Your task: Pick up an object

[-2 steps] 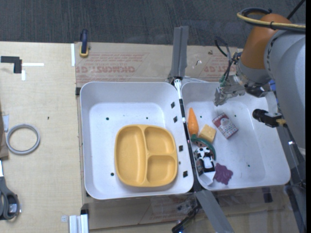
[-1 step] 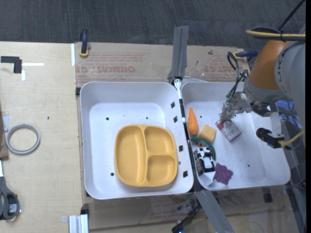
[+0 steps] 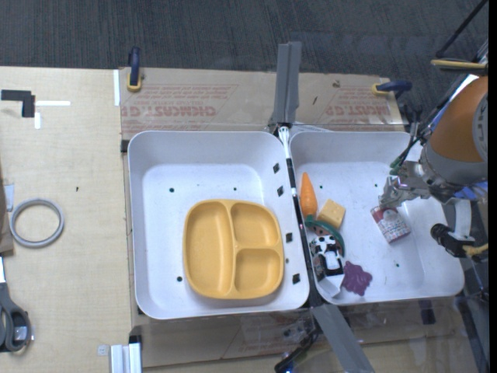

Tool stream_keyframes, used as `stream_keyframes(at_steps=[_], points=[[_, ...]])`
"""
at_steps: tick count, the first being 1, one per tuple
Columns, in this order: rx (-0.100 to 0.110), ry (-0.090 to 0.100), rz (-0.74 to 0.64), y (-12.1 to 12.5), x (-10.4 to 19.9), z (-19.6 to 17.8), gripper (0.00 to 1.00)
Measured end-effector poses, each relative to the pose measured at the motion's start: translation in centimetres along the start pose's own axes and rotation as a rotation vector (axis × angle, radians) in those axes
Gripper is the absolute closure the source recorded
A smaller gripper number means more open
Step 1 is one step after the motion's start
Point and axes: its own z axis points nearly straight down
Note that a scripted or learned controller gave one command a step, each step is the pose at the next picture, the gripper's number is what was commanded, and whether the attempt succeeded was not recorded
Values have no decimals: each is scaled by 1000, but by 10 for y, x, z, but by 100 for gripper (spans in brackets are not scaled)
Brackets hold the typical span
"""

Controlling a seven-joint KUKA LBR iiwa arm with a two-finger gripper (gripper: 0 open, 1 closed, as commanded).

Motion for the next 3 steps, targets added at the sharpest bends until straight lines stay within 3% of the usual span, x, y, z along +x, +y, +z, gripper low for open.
stream_keyframes(at_steps=[1, 2, 3], points=[[-2, -4, 18, -16, 20, 0, 0], [-2, 0, 279, -71, -6, -1, 0], [-1, 0, 278, -70, -6, -9, 100]])
